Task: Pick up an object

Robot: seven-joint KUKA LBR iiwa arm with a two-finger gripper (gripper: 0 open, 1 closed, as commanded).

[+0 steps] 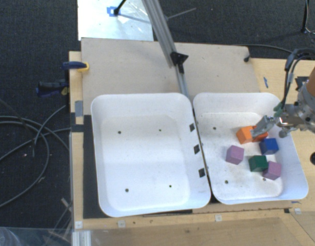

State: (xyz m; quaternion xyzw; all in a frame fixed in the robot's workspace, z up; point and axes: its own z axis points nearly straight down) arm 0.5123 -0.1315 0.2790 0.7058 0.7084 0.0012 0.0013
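Note:
The right bin (219, 111) holds several small blocks. An orange block (243, 134) lies nearest the bin's middle, with a blue block (269, 146) to its right. In front of them sit a purple block (235, 154), a green block (258, 163) and a second purple block (273, 170). My gripper (261, 129) reaches in from the right and is low over the orange block's right edge, just above the blue block. I cannot make out whether it touches the orange block.
The left bin (103, 111) stands beside the right one, with black clips (196, 148) along the shared rim. A grey pole (162, 29) slants over the board behind the bins. Cables lie on the floor at left.

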